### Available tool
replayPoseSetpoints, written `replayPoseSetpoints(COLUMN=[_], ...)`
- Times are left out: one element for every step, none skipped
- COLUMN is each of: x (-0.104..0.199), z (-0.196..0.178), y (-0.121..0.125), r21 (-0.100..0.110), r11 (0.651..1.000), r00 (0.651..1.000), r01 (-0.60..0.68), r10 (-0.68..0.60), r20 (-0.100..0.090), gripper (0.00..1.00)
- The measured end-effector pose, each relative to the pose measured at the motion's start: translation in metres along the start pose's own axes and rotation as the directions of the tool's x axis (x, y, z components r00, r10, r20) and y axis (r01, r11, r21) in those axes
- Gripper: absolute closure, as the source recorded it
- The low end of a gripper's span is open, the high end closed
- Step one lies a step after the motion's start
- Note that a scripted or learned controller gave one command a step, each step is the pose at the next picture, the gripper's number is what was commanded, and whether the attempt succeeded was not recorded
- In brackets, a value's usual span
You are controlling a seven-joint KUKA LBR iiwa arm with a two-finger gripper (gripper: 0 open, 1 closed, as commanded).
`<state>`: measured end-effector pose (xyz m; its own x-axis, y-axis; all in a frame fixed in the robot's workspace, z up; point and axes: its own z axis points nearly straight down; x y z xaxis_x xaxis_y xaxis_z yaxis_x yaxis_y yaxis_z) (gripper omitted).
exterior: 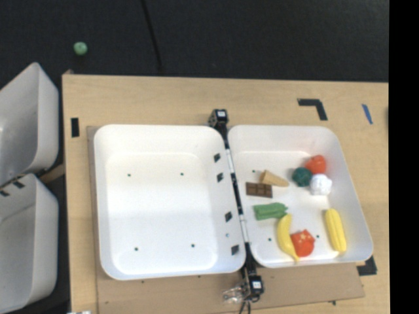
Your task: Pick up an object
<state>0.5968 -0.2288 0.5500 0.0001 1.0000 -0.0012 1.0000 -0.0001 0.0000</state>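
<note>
So, camera view: all the toy food sits in the right bin, and the left bin next to it has nothing in it. That's the whole pool of candidates for a pick.

What could go wrong? Mostly crowding, I'd say. The banana touches the tomato, and the corn lies just beside them near the bin's front wall, so a descent there could nudge two things at once or jam against the rim. Same story up top: the red ball, the green lump and the white piece are bunched together, and round stuff tends to roll out of a pinch. The chocolate is flat, probably hard to get under. The wedge is touching it or just beside it, can't tell. The green pepper sits more on its own, so it looks like the safest bet to me.

End effector: I can't tell its state from this shot, no arm over the bench at this moment, so nothing is grasped as far as I can see.
</note>
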Motion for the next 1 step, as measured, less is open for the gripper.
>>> replayPoseSetpoints(x=[0.0002], z=[-0.0005], y=[-0.0305], r21=[-0.001], r11=[1.0], r00=[1.0], r01=[0.0], r10=[0.0], r20=[0.0], gripper=[1.0])
